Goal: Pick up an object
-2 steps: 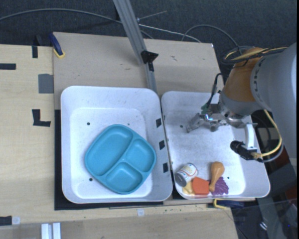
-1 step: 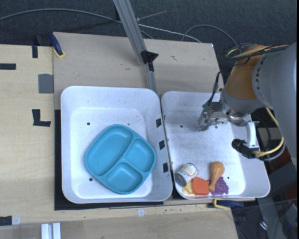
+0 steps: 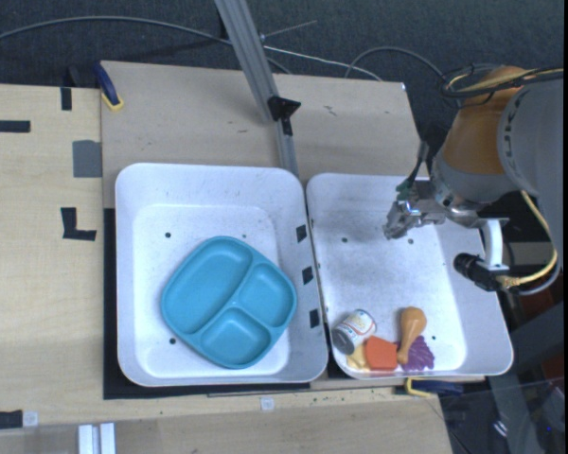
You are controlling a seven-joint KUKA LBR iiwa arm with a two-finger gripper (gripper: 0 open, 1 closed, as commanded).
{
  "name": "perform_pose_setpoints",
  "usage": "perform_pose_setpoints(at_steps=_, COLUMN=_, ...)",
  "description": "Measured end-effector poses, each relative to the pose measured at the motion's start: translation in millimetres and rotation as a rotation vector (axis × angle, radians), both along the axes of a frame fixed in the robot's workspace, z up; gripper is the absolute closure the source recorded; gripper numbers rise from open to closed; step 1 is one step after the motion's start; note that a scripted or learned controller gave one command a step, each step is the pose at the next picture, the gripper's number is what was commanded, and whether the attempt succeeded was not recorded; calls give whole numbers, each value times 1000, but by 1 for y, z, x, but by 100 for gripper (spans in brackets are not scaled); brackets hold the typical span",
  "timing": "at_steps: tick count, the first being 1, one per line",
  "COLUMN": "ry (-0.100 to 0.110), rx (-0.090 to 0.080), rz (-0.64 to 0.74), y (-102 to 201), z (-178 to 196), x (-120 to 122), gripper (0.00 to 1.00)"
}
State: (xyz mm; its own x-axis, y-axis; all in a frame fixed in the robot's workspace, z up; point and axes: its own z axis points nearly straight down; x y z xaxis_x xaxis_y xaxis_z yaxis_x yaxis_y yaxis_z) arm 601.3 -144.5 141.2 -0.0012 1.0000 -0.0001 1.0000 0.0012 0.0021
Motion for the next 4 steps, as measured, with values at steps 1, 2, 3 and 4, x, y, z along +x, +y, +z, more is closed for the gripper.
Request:
perform_pose_setpoints(at_steps=1, ry=-3, rx=-1, rz=0, y=-2, z=61, x=7, gripper=100)
perform_pose_setpoints(at_steps=2, ry=1, rx=0, rz=0, y=-1, z=77, x=7, gripper=100)
perform_pose_setpoints(at_steps=3, ry=2, rx=2, rz=4, y=45, z=85, x=1, gripper=100)
perform_pose_setpoints(at_steps=4, ry=5, rx=2, rz=7, y=108, z=83, x=-6, gripper=100)
